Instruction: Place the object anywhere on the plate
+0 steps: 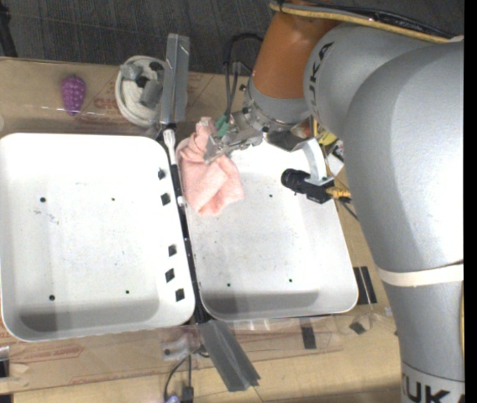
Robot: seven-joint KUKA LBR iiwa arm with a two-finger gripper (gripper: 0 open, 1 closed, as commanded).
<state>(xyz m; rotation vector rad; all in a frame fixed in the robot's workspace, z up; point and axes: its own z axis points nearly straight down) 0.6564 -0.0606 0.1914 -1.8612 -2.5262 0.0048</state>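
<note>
Looming largest and closest to the lens, the grey KUKA arm [406, 183] fills the right side, its orange band [285, 49] bending down toward the far edge of the right bin [272, 292]. At its tip the gripper [226, 139] sits low over the bin's far-left corner, its metal fingers closed onto the upper folds of a pink cloth [209, 179]; a bunch of fabric appears pinched between them, though the fingertips are partly buried in it.

From there the cloth hangs and spreads downward onto the bin floor, just beside the divider between the two bins, with its lower end resting on the white surface. It looks light, limp and easily creased, so it should drape and trail rather than keep any shape. A pinch on a bunched fold near the top seems the soundest hold; a thin single layer could slip out.

Beyond it, the left bin [79, 309] lies alongside. Behind the bins sit a white coiled cable [138, 91] and a small purple object [73, 93]. No plate can be made out.
</note>
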